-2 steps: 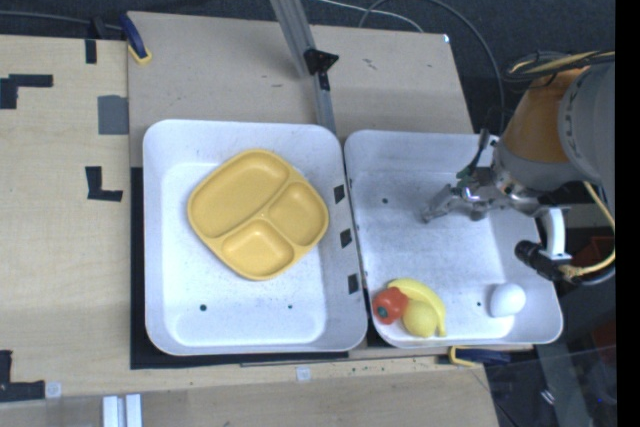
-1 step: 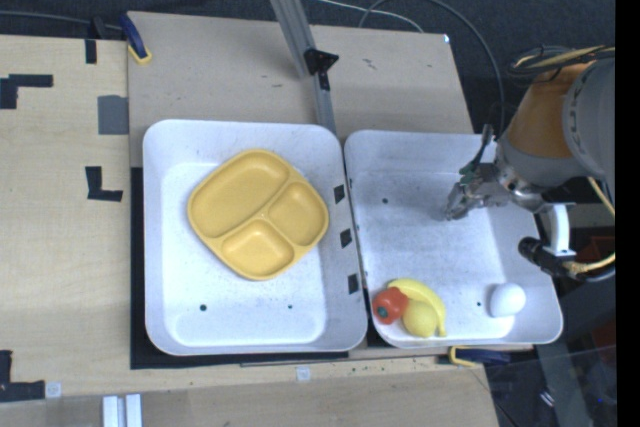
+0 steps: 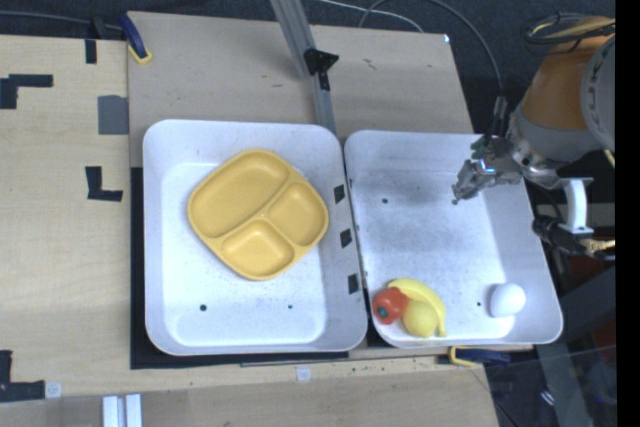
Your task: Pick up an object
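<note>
Nearest, along the right bin's front wall, sit a white ball, a banana and a red fruit — all about 6 o'clock from the gripper, well apart. Whether it is open or closed I cannot tell. The banana's long axis runs 10-to-4. Farther left, a yellow divided plate.

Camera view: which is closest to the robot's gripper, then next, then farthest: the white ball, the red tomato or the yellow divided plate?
From the gripper:
1. Small white ball, front right corner of the right bin.
2. Red toy tomato, front left of the same bin, beside a yellow banana.
3. Yellow divided plastic plate, in the left bin.
</note>
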